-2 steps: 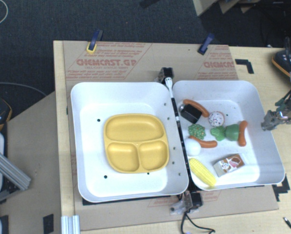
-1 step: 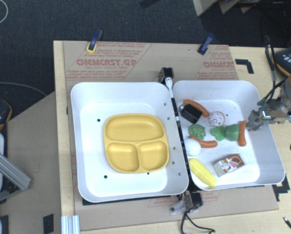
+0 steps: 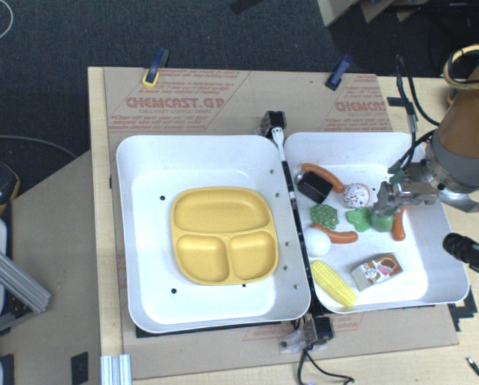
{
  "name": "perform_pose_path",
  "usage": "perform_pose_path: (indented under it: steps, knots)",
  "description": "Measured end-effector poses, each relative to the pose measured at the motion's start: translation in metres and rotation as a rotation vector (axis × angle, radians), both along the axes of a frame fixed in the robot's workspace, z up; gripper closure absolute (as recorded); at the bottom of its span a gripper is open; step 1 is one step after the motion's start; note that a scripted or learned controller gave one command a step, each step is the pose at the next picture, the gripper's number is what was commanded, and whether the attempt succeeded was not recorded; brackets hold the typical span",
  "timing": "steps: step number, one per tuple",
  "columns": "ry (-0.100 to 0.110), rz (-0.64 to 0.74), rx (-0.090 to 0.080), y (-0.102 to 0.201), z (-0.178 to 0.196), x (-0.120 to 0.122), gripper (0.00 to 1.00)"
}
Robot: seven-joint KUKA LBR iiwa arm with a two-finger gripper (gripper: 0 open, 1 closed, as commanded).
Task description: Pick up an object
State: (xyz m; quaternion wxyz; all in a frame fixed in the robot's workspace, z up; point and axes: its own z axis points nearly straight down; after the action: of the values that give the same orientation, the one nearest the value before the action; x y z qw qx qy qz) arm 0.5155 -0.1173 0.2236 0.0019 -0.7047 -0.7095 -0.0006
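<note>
Two bins [image 3: 135, 215]: left holds yellow tray [image 3: 223, 235], right toys [image 3: 335, 283].

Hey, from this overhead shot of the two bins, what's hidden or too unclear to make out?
- End effector: the wrist above blocks it in the camera view, so whether it grips anything is unclear.
- Green toy: partly covered by the end effector; its shape is unclear.
- Small box: its printed label is too small to read.
- Arm: cut off by the view's right edge.
</note>
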Motion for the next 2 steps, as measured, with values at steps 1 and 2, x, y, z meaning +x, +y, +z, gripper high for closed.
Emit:
perform_pose_path:
  steps: [1,2]
  knots:
    - [-0.005,0.001,-0.002,0.056,0.011,0.006,1.00]
    - [-0.001,0.000,-0.001,0.107,0.011,0.004,1.00]
